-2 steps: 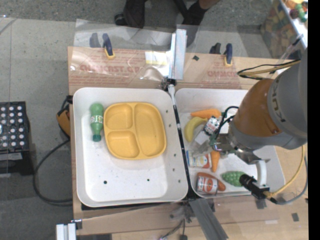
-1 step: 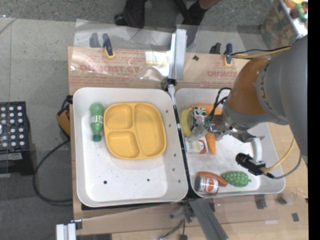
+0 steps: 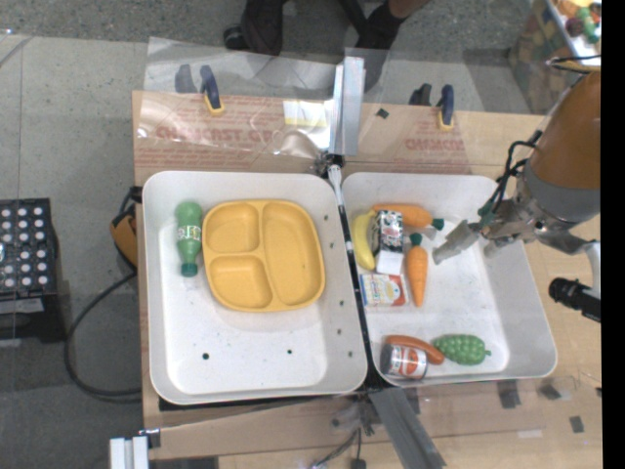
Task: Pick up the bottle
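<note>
The bottle (image 3: 187,236) is green with a white label and lies on its side in the left bin (image 3: 244,360), at that bin's left edge beside a yellow divided tray (image 3: 264,254). My gripper (image 3: 452,244) hangs over the right bin (image 3: 498,301), just right of an upright carrot (image 3: 417,274). It is far from the bottle, a whole bin's width to its right. Nothing shows in the gripper.
The right bin holds a banana (image 3: 362,239), a second carrot (image 3: 405,215), a small dark carton (image 3: 391,230), a white and red packet (image 3: 383,289), a red can (image 3: 403,361) and a green bumpy toy (image 3: 461,349). Two clamps (image 3: 210,91) hold plastic sheet at the bench's back.
</note>
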Action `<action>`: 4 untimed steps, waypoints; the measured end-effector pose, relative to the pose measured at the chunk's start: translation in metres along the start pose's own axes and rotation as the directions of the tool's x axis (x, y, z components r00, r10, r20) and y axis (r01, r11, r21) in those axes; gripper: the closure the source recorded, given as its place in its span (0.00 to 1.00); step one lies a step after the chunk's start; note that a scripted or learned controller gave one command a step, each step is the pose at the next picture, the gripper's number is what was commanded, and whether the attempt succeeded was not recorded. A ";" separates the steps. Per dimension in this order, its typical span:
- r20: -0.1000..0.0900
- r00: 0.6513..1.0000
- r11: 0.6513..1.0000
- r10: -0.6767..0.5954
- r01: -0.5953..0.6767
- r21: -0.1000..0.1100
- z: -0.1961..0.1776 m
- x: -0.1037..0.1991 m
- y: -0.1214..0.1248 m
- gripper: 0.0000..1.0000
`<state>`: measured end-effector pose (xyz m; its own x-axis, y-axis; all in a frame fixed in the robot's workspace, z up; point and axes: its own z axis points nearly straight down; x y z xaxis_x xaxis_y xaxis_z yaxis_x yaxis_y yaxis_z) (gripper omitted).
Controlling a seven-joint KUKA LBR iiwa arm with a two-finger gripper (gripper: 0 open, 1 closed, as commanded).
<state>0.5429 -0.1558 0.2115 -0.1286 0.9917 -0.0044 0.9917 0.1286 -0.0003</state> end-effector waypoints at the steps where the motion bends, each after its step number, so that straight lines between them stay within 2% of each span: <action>1: -0.003 0.992 0.992 -0.126 0.126 -0.003 0.118 0.036 -0.043 0.00; 2: 0.000 0.944 0.944 -0.331 0.331 -0.003 0.118 0.045 -0.058 0.00; 3: -0.002 0.980 0.980 -0.201 0.201 0.001 0.119 -0.012 0.019 0.00; 4: -0.002 0.934 0.934 -0.357 0.357 -0.002 0.118 0.000 -0.054 0.00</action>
<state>0.4893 -0.1635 0.0934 -0.4740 0.8805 -0.0019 0.8805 0.4740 -0.0003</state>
